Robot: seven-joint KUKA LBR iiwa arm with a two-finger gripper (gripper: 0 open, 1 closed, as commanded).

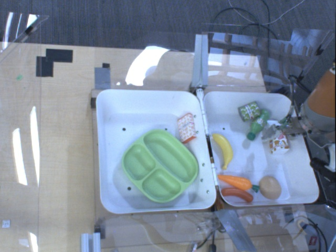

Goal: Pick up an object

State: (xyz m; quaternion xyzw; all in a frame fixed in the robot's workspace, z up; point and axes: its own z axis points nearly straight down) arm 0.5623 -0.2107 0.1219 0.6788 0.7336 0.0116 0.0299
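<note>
Crowded together, the bottle [258, 124], packet [249, 111] and carton [279, 144] risk a glancing grasp; whether the gripper [292, 124] is open, I cannot tell.

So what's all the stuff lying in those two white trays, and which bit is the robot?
Bins: two, white, side by side on the bench.
Divided plate: one, green, left bin.
Small packet: one, red and white, left bin, by the right wall.
Banana: one, yellow, right bin.
Carrot: one, orange, right bin, front.
Sausage: one, red-brown, in front of the carrot.
Egg: one, tan, front right.
Bottle: one, green, right bin, back.
Pouch: one, green, back.
Arm: one, grey and orange, right edge.
</note>
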